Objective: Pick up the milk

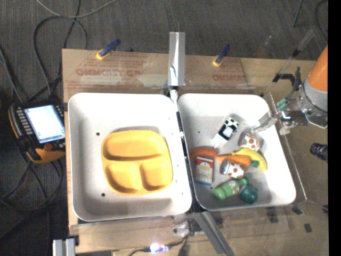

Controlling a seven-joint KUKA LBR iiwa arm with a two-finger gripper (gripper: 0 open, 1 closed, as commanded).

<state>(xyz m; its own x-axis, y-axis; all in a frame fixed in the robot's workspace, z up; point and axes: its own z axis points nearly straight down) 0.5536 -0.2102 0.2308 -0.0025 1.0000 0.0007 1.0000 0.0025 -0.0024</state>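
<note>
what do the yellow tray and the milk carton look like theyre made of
The yellow tray looks like moulded plastic with a matte finish: one even colour, rounded compartments, soft edges. The milk carton could be printed card or toy plastic; black cow patches on white show, but it is too small to tell.

Two white bins sit side by side on the bench. The left bin holds a yellow divided tray. The right bin holds a black-and-white milk carton, a banana, a green bottle and other small packages. The gripper hangs over the right bin's upper right, just beside the milk carton.
</note>
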